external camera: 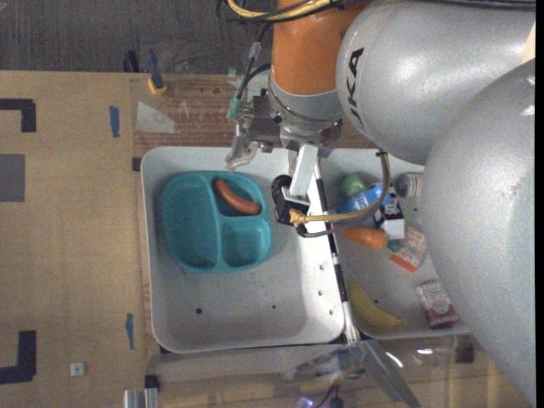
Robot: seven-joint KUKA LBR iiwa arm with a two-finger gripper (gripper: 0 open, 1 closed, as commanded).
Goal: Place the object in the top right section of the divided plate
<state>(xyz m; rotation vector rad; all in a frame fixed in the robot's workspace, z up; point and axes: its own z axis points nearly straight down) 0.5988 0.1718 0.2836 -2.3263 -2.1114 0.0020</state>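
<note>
Hotdog lies in the top right section of the divided plate, long axis slanted, one end near the plate's upper rim and the other toward the divider. It's orange-red and rests flat in the compartment, with nothing gripping it.

Gripper hangs just above and beside the plate's upper right corner, over the bin's top wall. Fingers look slightly apart with nothing between them; exact gap is hard to read at this angle. Grey wrist with the orange band sits right behind it. A black bracket with a brass fitting sticks out below the wrist, close to the plate's right edge.

Plate is teal with three compartments: one large at the left and two smaller at the right. It sits in the upper left part of the left bin.

Right bin touches the left one along the shared wall. Partly covered by the arm, it holds a green item, a blue wrapper, a carrot, a banana near the bottom edge and a small red packet at lower right.

Counter is light wood with black corner marks and bits of blue tape left of the bins.
</note>
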